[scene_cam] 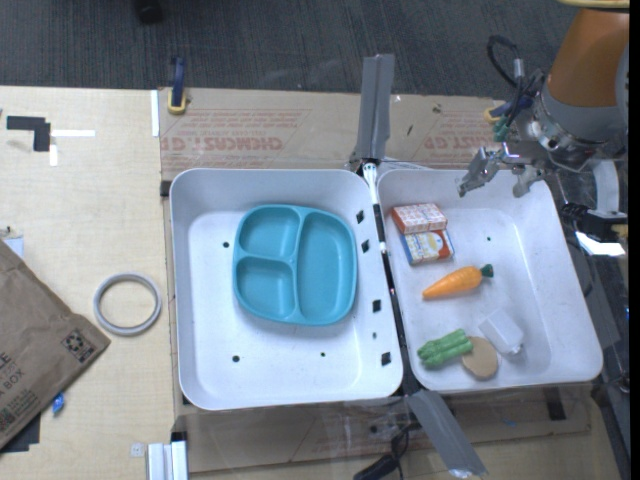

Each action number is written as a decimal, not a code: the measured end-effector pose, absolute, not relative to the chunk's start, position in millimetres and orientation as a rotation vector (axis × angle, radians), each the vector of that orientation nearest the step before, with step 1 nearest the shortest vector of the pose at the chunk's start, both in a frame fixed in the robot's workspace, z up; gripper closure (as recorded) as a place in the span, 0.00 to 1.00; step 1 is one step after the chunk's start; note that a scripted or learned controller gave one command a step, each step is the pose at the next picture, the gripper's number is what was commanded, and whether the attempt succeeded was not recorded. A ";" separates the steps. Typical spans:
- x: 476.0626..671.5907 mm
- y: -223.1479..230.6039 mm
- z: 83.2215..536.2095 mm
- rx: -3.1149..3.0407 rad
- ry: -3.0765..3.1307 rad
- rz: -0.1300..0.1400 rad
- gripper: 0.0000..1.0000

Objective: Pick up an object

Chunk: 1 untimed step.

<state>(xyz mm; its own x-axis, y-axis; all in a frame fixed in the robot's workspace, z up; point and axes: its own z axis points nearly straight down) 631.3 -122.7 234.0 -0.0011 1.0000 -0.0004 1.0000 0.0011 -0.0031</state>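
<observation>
1. Objects for picking are gathered in the right-hand shallow white plastic bin (560, 268): a small printed cardboard box in red and white (421, 233), an orange plastic toy carrot with a green tip (455, 282), a knobbly green plastic toy vegetable (444, 348), a flat tan disc (481, 359) and a small clear plastic piece (501, 332).
2. The two-finger gripper (500, 180) is seen at the far edge of that bin, above its rim, with its metal fingers spread apart and nothing between them. It is well apart from every item.
3. The left-hand white bin (200, 298) carries a glossy teal plastic tray with three compartments (296, 264), which looks smooth and rounded at its corners.
4. Outside the bins, a grey tape ring (127, 302) and a brown cardboard sheet (40, 353) lie on the bench.
5. A miss is judged likely if the carrot is chosen: its tapered, slick body could roll or squirt out as the fingers close.
6. The green vegetable and the tan disc are touching, so both could be nudged or half-caught together.
7. The clear piece is hard to make out and could be misjudged; the box, with flat matte faces, appears the surest target.
</observation>
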 end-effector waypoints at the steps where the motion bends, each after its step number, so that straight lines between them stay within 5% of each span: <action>1: 584.1 -99.8 134.8 -2.225 -2.215 0.004 0.00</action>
<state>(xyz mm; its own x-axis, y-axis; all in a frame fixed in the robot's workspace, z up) 584.1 -99.8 134.8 0.0046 1.0000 -0.0001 1.0000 -0.0046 -0.0031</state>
